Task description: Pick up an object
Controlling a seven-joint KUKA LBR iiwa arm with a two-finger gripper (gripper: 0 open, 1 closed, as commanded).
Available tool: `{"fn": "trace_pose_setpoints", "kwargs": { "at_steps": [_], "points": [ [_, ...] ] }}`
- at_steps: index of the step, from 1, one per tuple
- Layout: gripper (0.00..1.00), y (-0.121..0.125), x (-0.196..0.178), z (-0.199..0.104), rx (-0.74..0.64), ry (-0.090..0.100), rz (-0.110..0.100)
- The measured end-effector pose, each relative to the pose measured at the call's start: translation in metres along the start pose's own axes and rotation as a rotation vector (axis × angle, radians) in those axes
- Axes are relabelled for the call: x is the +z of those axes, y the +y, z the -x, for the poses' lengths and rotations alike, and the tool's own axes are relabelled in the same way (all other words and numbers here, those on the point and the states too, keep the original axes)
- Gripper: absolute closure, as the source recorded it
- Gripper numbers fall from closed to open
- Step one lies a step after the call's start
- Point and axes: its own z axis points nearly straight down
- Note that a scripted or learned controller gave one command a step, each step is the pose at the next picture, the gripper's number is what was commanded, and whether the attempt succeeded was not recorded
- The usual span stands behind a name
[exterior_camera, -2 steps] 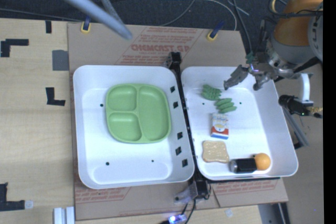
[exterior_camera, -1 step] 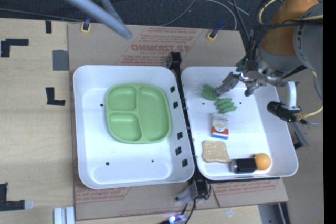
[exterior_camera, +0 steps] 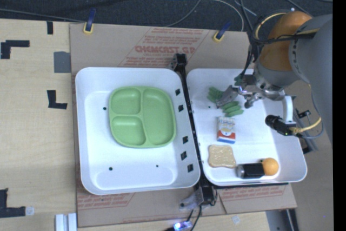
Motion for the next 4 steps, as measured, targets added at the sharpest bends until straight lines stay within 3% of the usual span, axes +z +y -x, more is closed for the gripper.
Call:
{"fn": "trace_pose_setpoints", "kwargs": {
  "at_steps": [1, 2, 4],
  "points": [
    [0.00, 0.000, 0.031, 0.000, -0.001, -0.002, 0.007],
    [1.00, 0.001, 0.019, -0.001, -0.002, -0.003, 0.009],
    [1.00, 0.003, -0.089, -0.006, -0.001, -0.001, 0.014]
  ]
}}
